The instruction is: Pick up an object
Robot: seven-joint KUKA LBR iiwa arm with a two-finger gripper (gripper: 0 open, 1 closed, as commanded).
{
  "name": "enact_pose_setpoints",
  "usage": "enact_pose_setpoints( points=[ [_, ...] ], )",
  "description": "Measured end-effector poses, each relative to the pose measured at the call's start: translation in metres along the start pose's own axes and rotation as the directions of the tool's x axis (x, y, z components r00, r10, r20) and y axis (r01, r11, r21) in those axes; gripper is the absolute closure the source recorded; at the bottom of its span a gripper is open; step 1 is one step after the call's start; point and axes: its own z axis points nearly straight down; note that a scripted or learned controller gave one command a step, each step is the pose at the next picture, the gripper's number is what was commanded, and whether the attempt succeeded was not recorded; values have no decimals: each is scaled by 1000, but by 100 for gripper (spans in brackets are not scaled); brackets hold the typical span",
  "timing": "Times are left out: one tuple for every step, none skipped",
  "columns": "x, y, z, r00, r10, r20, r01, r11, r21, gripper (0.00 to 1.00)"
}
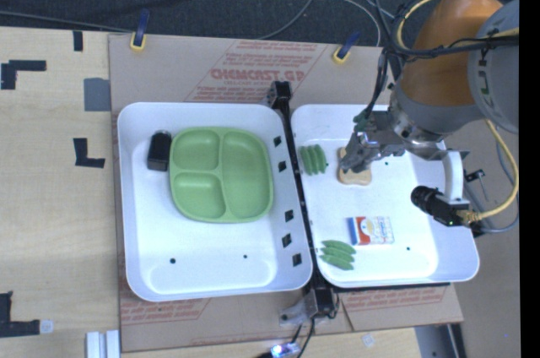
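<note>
Beneath the gripper [361,155], a flat tan biscuit [355,174].

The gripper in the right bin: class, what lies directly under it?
Under the gripper lies a tan, flat object on the right bin floor. Its lower edge shows; the gripper covers its upper part, so its full shape stays hidden.

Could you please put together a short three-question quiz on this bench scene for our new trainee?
1. True or false: the green divided plate lies in the left bin.
2. Which lies nearest the gripper? A) black block B) tan piece C) small card
3. How many green pod-like items lie in the right bin?

Key: 1 true; 2 B; 3 two, one near the divider, one near the front.
</note>
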Motion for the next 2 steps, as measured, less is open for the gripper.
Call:
enact_pose_setpoints(
  points=[
    [50,2,-2,1000,-1,-1,1,1000,-1,100],
    [94,1,3,1000,0,0,0,1000,1,100]
  ],
)
